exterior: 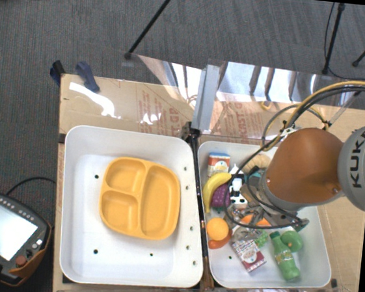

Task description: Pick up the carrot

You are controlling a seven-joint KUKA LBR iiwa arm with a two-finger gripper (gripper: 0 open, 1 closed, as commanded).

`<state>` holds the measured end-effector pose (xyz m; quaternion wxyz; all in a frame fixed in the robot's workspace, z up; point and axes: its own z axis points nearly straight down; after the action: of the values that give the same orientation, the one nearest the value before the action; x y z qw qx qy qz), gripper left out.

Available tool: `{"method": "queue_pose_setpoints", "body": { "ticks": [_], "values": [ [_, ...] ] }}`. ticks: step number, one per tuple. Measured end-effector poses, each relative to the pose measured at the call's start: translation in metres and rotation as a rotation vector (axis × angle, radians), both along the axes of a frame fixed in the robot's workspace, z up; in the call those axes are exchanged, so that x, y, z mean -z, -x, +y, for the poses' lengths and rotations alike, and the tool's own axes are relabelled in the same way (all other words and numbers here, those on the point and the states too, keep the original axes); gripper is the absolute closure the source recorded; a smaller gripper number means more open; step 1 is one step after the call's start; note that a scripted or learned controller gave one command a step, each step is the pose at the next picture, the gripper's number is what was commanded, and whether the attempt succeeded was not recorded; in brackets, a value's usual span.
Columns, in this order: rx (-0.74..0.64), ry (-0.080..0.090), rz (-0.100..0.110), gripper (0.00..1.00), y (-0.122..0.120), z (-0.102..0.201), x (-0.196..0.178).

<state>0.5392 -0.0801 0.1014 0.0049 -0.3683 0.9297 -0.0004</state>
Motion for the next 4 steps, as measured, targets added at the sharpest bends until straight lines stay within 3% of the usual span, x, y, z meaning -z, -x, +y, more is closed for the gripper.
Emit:
{"method": "queue_pose_setpoints", "body": {
  "ticks": [1, 2, 3, 4],
  "values": [
    [-0.096, 0.003, -0.001, 1.00, 0.002, -0.027, -0.153],
    [-0.095, 0.000, 0.008, 0.00, 0.004, -0.027, -0.149],
    [-0.151, 0.000, 0.009, 0.00, 0.032, -0.005, 0.006],
    [-0.469, 0.004, 0.006, 0.00, -0.030, -0.010, 0.008]
  ]
}}
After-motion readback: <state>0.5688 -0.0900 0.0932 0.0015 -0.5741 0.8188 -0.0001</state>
